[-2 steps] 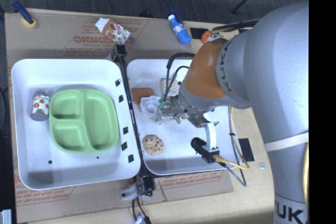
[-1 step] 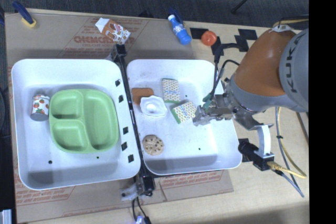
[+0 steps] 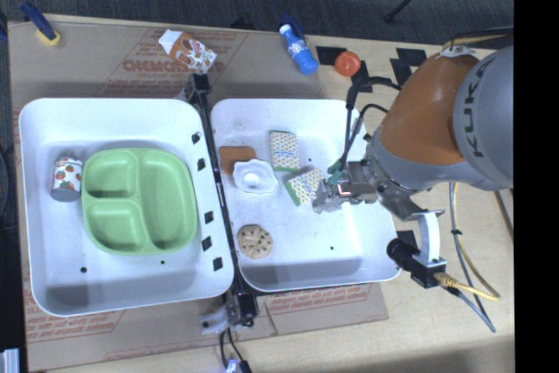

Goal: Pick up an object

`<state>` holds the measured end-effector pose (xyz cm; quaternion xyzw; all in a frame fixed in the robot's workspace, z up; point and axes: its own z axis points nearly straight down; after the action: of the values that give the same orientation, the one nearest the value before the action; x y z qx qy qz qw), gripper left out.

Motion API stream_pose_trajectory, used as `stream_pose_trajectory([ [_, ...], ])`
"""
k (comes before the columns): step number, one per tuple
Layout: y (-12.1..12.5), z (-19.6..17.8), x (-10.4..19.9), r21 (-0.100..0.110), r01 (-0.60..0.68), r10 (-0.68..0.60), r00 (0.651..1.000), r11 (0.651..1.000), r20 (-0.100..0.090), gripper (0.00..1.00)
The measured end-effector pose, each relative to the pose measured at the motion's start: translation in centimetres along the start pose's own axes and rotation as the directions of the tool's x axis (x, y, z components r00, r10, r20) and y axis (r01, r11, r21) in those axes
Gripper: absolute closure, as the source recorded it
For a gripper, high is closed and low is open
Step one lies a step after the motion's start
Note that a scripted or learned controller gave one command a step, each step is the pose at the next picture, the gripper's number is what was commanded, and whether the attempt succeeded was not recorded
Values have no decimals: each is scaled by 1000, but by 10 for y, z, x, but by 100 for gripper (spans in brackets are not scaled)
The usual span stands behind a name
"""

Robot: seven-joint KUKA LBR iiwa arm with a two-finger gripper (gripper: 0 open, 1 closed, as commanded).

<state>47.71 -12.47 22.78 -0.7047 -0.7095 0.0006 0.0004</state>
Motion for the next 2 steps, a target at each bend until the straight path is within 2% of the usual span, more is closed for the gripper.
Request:
stream_pose_trajectory([
  [1,51,2,-16,1,-1,1,1000,1000,-1,100],
  [2,51,2,-16,1,-1,1,1000,1000,-1,0],
])
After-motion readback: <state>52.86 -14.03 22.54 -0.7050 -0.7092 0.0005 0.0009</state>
